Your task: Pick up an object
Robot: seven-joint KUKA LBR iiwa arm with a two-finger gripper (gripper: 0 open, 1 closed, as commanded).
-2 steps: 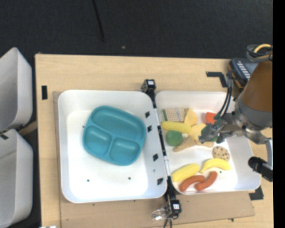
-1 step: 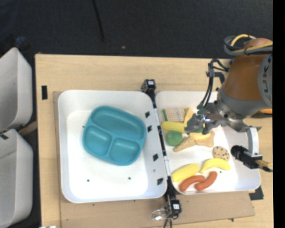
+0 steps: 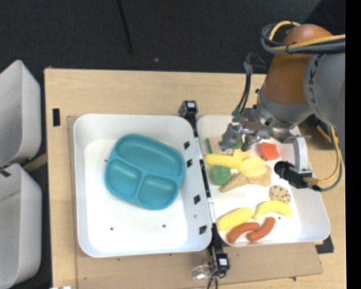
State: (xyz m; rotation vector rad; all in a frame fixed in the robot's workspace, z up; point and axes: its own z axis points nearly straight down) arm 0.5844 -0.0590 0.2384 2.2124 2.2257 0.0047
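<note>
My gripper (image 3: pixel 239 138) hangs low over the upper part of the right bin (image 3: pixel 313 221), just above a yellow piece (image 3: pixel 224 159) and beside an orange-red block (image 3: pixel 269 150). Below it lie a green round piece (image 3: pixel 220 174), a tan wedge (image 3: pixel 257 171), a spotted cookie (image 3: pixel 280 193), two bananas (image 3: pixel 234 217) (image 3: pixel 273 208) and two red sausages (image 3: pixel 245 231) (image 3: pixel 263 229). I see nothing between the fingers.
The left bin (image 3: pixel 90 221) holds a teal divided plate (image 3: pixel 145 171). The grey and orange arm (image 3: pixel 295 59) fills the upper right. A black clamp (image 3: pixel 188 108) sits at the top of the divider between the bins. White shapes stand at the left edge.
</note>
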